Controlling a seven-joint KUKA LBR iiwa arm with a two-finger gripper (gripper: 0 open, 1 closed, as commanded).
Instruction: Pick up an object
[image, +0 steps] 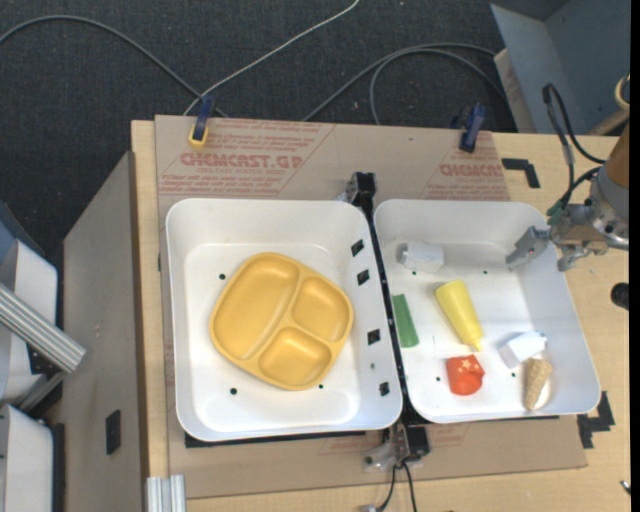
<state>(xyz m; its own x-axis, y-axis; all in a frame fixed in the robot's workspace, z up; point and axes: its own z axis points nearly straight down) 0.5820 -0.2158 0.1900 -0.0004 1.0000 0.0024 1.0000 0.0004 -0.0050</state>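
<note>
A yellow divided plate (281, 320) is lying in the left bin (190, 300), tilted a little. The other things are lying in the right bin (575, 330): a yellow bottle (459, 311) near its middle, a green stick (404, 319) just beside the bottle on the divider side, a red tomato-like piece (464, 374) just below the bottle, a white block (524, 347) and a tan cone-shaped piece (537, 383) beyond it, and a pale whitish object (421, 257) above it. The gripper (548, 245) is hovering over the bin's upper right rim, apart from all of them; whether it is released or clenched cannot be told.
</note>
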